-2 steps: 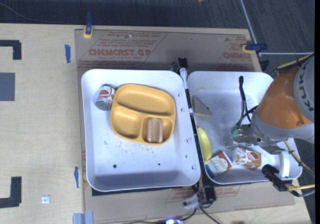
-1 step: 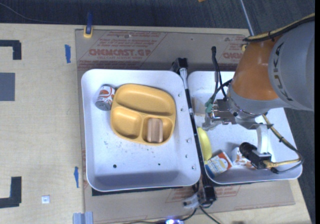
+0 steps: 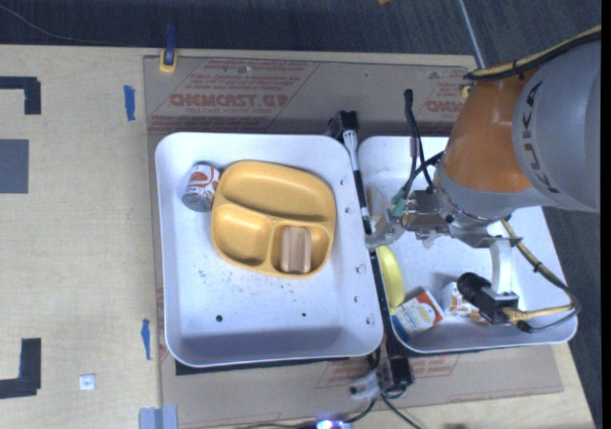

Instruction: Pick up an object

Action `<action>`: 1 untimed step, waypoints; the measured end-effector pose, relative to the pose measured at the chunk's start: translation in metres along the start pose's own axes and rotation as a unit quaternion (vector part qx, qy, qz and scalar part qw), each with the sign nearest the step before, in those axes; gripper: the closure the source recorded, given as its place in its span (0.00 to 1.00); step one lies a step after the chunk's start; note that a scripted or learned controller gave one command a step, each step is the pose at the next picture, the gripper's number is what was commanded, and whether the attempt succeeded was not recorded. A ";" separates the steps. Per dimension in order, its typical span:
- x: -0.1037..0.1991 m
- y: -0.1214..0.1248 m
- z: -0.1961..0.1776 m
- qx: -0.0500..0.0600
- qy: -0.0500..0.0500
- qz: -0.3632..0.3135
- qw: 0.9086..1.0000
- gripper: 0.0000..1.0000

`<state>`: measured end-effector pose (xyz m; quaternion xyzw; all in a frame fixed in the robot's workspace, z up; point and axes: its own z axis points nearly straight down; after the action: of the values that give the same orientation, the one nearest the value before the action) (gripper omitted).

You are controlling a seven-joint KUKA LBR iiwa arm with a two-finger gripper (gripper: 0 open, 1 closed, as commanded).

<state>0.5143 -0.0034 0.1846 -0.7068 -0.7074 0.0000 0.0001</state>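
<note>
Approach step, we judge: arm over the right bin point(image 3: 546, 244), hand point(image 3: 406, 215) low at that bin's left wall. Whether it is apart or together, we cannot tell; we see nothing gripped. Likeliest target is the banana point(image 3: 389, 269), lying just below the hand along the same wall. Its long axis runs near-to-far, one tip toward the hand. Next move calls for a descent centred on it, closing across its width.
</note>
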 end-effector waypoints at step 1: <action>-0.068 -0.035 0.000 0.000 0.000 0.000 1.000 0.00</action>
<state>0.4794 -0.0717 0.1847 -0.7071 -0.7071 0.0002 0.0004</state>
